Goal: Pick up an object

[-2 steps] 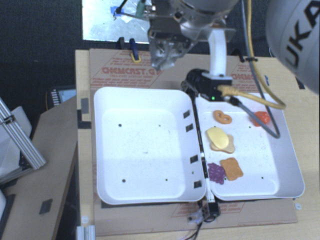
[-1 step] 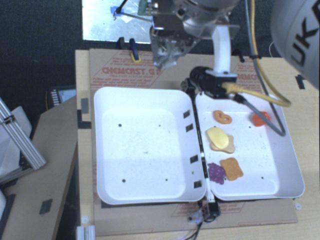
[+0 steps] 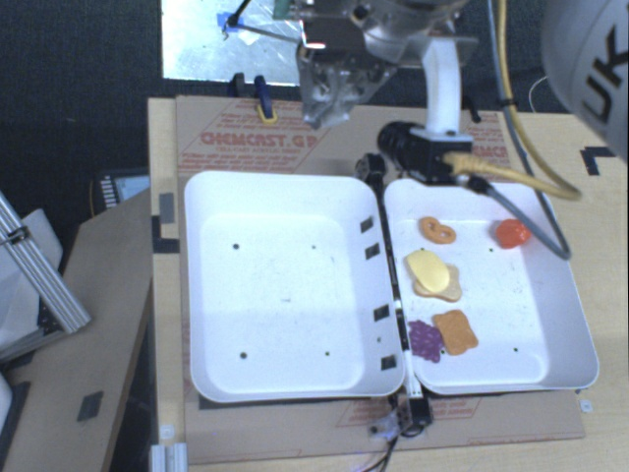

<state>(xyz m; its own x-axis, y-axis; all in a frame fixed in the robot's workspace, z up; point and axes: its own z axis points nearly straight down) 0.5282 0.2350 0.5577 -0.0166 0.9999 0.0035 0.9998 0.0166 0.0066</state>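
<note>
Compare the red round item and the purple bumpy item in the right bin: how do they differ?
The red tomato-like piece is smooth and round; the purple grape-like cluster is bumpy and irregular. The red tomato-like piece lies alone near the right bin's far right side; the purple grape-like cluster lies near the divider, right beside an orange cracker-like piece. Both are small and rest in the right bin.

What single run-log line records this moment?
gripper: above bench, beyond bins | right bin: pretzel, tomato, cheese sandwich, cracker, grapes | nothing picked yet
</note>
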